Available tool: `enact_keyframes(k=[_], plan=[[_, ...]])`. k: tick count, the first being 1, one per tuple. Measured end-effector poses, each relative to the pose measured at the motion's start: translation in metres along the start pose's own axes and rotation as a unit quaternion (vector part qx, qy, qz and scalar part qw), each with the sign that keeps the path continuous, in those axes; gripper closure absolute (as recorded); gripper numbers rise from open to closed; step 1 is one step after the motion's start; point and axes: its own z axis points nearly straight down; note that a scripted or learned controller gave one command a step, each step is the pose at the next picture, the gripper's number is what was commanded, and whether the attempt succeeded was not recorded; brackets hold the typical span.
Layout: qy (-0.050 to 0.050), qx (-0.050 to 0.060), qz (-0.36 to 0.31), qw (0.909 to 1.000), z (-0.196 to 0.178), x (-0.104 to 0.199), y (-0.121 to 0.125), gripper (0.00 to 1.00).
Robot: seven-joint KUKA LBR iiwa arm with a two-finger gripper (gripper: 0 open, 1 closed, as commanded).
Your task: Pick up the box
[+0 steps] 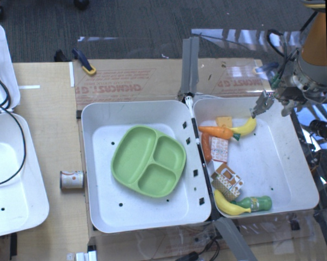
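Arm (316,45) cut off at right edge; box (227,179) partly under banana (229,203).

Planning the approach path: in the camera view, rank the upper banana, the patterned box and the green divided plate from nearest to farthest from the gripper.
1. Upper banana, just below-left of the gripper, at the right bin's top.
2. Patterned box, lower in the right bin, beside a second banana.
3. Green divided plate, in the left bin.

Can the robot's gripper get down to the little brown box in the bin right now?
Probably yes. The box lies uncovered in the right bin, its top open from above. A banana touches its lower edge, which may crowd the gripper.
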Motion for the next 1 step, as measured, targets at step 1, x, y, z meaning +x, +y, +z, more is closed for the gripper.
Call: enact_keyframes(k=[1], plan=[[0.001,0.0,-0.081,0.9967,0.12,-0.0484,-0.0348,0.0]])
